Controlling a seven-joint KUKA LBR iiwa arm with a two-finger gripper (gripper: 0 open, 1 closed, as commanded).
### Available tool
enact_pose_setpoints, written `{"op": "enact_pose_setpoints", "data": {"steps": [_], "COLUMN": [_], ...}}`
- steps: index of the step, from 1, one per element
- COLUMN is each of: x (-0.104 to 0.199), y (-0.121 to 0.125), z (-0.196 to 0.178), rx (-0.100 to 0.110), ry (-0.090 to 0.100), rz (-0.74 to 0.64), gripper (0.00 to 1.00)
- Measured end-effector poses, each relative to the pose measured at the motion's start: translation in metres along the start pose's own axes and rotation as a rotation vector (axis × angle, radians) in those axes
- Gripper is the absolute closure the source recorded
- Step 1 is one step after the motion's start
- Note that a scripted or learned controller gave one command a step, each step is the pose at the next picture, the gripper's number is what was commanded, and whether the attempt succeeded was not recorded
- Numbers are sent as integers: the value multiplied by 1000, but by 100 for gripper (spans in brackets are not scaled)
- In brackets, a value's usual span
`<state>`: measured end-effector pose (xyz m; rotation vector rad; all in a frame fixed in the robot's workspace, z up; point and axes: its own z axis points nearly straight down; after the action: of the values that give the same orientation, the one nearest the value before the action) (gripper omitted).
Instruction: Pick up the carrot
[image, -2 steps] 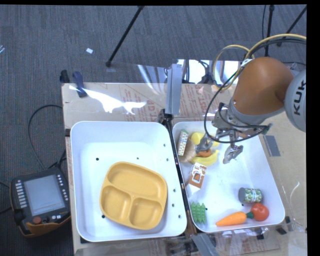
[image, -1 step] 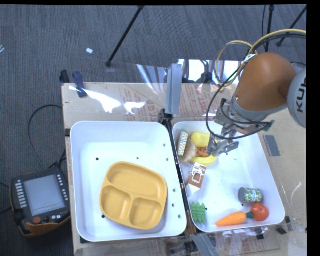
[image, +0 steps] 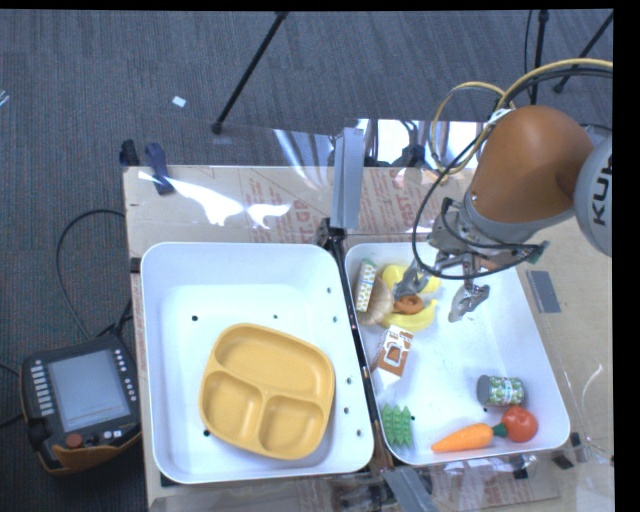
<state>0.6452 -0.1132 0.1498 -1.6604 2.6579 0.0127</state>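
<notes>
One cam, fixed above the desk (image: 250, 215), is looking down at a slant, so the far edge is sitting toward the top of frame. It's taking in both white bins side by side, left bin (image: 170, 290) and right bin (image: 535, 345), w/ dark carpet floor (image: 100, 80) showing beyond and to the left. It's sitting far enough back to be catching the whole desk; the arm (image: 530, 165) is entering from frame right, looming large, closest to the lens.

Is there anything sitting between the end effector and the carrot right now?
Nothing visible blocks it. The end effector hangs over the yellow items at the right bin's far end; the carrot lies at the near edge, with bare bin floor between. A green can and a tomato crowd its right side.
</notes>
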Motion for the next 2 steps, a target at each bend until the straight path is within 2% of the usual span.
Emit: {"op": "enact_pose_setpoints", "data": {"steps": [1, 2], "x": [-1, -1], "y": [-1, 0], "z": [-11, -10], "rx": [1, 0], "ry": [-6, -5], "rz": [9, 9], "gripper": [100, 0]}}
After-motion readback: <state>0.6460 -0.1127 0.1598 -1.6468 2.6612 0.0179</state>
